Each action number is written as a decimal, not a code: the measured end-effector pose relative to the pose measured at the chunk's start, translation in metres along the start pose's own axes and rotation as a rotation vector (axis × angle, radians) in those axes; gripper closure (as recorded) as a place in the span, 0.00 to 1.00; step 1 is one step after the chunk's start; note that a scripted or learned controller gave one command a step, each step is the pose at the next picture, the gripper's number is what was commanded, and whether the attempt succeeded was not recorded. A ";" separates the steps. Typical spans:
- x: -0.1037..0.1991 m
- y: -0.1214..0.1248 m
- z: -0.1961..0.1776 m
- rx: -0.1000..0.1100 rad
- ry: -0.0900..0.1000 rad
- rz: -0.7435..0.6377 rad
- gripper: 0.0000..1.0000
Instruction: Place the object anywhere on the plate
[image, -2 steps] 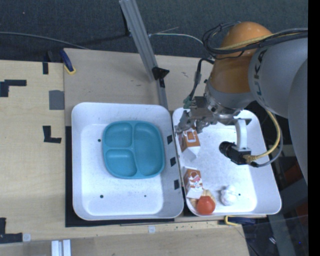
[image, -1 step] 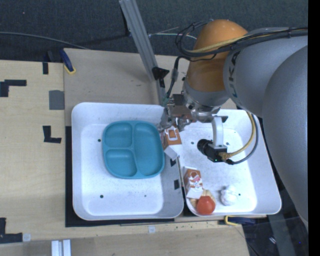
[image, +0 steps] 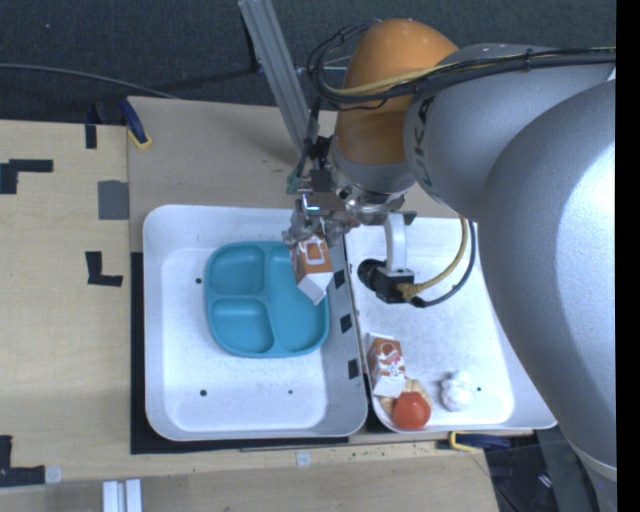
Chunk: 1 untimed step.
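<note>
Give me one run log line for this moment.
end effector: shut on carton | carton: above right edge of blue plate | right bin: tomato, second carton, white object

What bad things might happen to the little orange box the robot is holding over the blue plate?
1. The gripper holds the small orange and white box by its top, and the box hangs tilted, so it might slip out early.
2. The box hangs over the right edge of the blue plate, near the wall between the two bins. If let go there, it may tip off the plate into the left bin.
3. Dropped from a height, it may bounce away.
</note>
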<state>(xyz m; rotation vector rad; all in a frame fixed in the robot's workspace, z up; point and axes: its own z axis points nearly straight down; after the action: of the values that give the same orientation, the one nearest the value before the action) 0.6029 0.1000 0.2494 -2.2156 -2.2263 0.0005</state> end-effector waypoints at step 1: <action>0.037 0.023 0.009 0.000 -0.001 0.000 1.00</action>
<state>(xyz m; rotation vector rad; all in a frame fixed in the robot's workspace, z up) 0.6261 0.1372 0.2409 -2.2166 -2.2264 0.0009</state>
